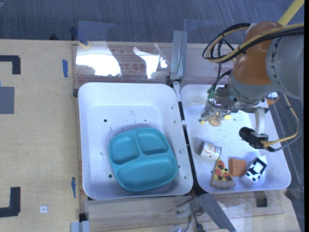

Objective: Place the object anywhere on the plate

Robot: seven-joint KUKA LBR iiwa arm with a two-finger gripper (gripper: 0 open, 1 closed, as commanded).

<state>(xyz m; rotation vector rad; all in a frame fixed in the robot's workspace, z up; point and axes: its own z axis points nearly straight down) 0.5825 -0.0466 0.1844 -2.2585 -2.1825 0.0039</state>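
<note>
While the plate (pixel 143 162) sits low in the left bin (pixel 91 129), the fingers (pixel 213 114) hover upper right; whether they grip anything is unclear.

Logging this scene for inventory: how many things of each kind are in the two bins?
Plate: 1
Pizza slice: 1
Waffle: 1
White can: 1
Black-and-white toy: 1
Tan piece at gripper: 1
Total: 6

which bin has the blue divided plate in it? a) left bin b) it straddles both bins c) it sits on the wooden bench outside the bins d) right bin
a: the blue plate lies inside the left bin, while the small items such as the pizza slice toy lie in the right bin.
</note>
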